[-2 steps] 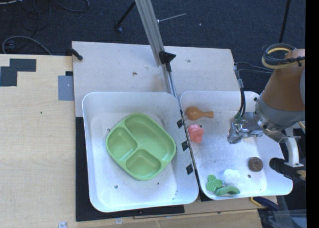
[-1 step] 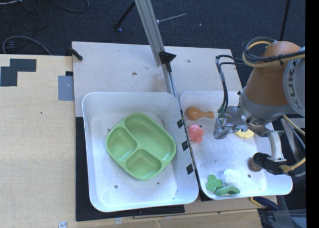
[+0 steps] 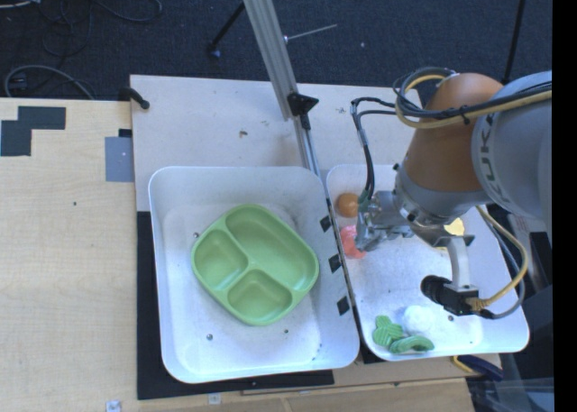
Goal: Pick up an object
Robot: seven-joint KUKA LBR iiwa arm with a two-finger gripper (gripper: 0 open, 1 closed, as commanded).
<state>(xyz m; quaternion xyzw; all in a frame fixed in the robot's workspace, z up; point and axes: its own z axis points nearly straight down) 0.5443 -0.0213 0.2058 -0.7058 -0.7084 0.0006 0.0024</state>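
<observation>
Fingers: whether apart or together cannot be told. Gripper (image 3: 365, 234) low at right bin's (image 3: 397, 284) left wall, tip by pink item (image 3: 351, 245), likely the pick target. Orange ball (image 3: 347, 205) at bin's far-left corner. Green piece (image 3: 401, 338), white lump (image 3: 422, 318) at bin's near edge, spare candidates. Nothing visibly held.

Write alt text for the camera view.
A grey robot arm's hand hangs low at the right white bin's left edge, by a small orange ball and a pink object. The left white bin holds a green three-compartment plastic tray.
</observation>
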